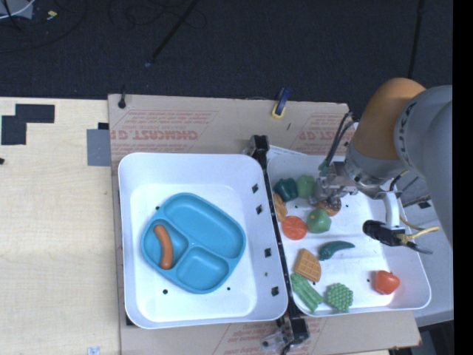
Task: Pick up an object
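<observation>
The right bin (414, 291) holds several toy foods. Among them are a red tomato (294, 228), a round green fruit (319, 220), a dark green chili (336, 249) and an orange waffle piece (307, 265). There are also a green pod (305, 293), a bumpy green ball (339, 296), a red piece (385, 281) and two green pieces (287, 189) at the bin's far left. My gripper (326, 197) hangs low in the bin's far half, just above the round green fruit and beside a small brownish piece (332, 207). Nothing visibly sits between its fingers.
The left bin (137, 191) carries a blue divided plate (214, 231) with an orange sausage (164, 245) in its left compartment. A black fitting with yellow cable (388, 232) juts over the right bin from the arm. A blue-and-yellow clamp (280, 103) sits on the cardboard's far edge.
</observation>
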{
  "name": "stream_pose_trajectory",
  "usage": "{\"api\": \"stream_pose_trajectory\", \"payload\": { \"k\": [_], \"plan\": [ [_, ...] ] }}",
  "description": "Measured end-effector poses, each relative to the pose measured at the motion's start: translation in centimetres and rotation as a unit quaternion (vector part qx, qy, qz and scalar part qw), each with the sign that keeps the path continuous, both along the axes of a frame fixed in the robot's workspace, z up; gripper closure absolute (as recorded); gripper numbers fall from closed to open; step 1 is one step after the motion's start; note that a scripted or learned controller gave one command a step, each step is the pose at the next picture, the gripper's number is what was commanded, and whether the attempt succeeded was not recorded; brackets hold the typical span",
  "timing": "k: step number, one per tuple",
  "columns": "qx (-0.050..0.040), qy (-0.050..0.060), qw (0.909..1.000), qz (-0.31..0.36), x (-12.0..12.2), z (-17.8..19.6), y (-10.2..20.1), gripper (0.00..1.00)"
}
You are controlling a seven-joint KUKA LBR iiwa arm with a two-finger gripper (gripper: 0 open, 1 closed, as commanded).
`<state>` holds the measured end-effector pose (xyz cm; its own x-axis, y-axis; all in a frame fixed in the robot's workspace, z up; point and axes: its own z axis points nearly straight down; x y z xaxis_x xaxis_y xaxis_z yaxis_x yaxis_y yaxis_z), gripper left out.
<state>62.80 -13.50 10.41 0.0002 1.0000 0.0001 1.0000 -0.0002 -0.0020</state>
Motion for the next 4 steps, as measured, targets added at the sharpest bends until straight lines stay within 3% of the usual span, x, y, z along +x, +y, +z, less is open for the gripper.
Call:
{"api": "stream_pose_trajectory", "payload": {
  "k": [2, 3, 4],
  "plan": [
    [0.0001, -0.002, 1.0000, 0.001, 0.3, 12.1, 1.0, 1.00],
    [0.0003, -0.001, 1.0000, 0.001, 0.4, 12.3, 1.0, 1.00],
    [0.0015, 0.001, 1.0000, 0.002, -1.4, 12.4, 7.1, 1.00]
  ]
}}
